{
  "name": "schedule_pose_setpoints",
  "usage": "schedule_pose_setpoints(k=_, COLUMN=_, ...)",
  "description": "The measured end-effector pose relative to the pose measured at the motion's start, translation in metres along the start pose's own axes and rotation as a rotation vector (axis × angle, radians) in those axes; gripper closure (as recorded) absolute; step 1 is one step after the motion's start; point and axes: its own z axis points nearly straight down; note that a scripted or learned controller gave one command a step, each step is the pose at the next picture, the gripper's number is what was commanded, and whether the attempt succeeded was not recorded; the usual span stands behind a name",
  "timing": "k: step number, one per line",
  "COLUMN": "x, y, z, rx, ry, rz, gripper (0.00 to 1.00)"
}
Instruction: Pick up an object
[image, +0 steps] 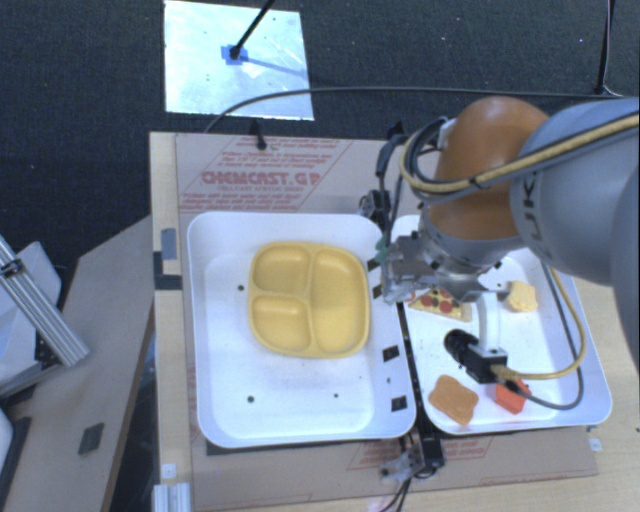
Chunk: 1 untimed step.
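Note:
My gripper (398, 280) hangs low over the left edge of the right bin (575, 330), close to the wall between the two bins. A pizza slice (440, 303) lies just to its right, partly under the wrist. In the same bin are a pale yellow cheese piece (521, 297) at the right, a brown toast piece (454, 400) near the front and a small red block (510, 396) beside it. The grey arm and its orange band (485, 165) hide the back of this bin.
The left bin (215, 400) holds a yellow divided plate (307, 298) in its middle. A cardboard sheet (265, 175) lies under both bins. A shiny square sheet (237, 60) lies on the dark floor behind.

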Motion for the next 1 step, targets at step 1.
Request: schedule_pose_setpoints(k=1, x=0.0416, y=-0.0252, z=0.015, rx=-0.001, ry=0.0, rz=0.001, gripper=1.0)
